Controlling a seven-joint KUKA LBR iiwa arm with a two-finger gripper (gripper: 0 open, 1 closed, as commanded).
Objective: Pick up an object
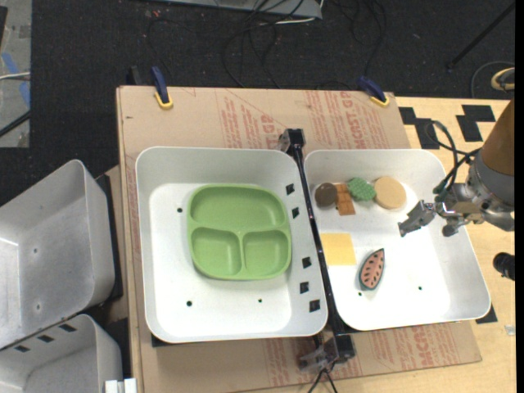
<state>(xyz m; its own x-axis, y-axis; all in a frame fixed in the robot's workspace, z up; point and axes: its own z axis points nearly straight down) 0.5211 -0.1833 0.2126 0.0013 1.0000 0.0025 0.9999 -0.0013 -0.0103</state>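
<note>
1. Over on the right side of the desk (246, 105), inside the right bin (458, 301): gripper (432, 219) hovering above bare white floor near the bin's right wall, reached in from the arm (499, 162) at the frame's edge.
2. Jaws spread apart, nothing between them. One dark finger (414, 219) sticking out to the left, the other (452, 228) shorter, nearer the wrist.
3. Candidates for the pick, all in that same bin: a tan round piece (390, 192) at the back, closest to the gripper; a green ridged piece (360, 189) touching its left side; a brown round piece (326, 194) and a small orange-brown block (345, 205) crowded beside that.
4. Further forward and apart from the cluster: a flat yellow square (338, 250) by the divider, and a watermelon slice toy (371, 269) lying just right of it.
5. Probably a pre-grasp pose, held wide and clear of everything so as to drop onto a target cleanly. Which target, impossible to call from this angle.
6. Likely easiest: the watermelon slice, with free space around it. Risky: the back cluster, packed so tight that a finger could nudge a neighbour.
7. Left bin (164, 301) carrying a green divided plate (240, 232), well apart from the action.
</note>
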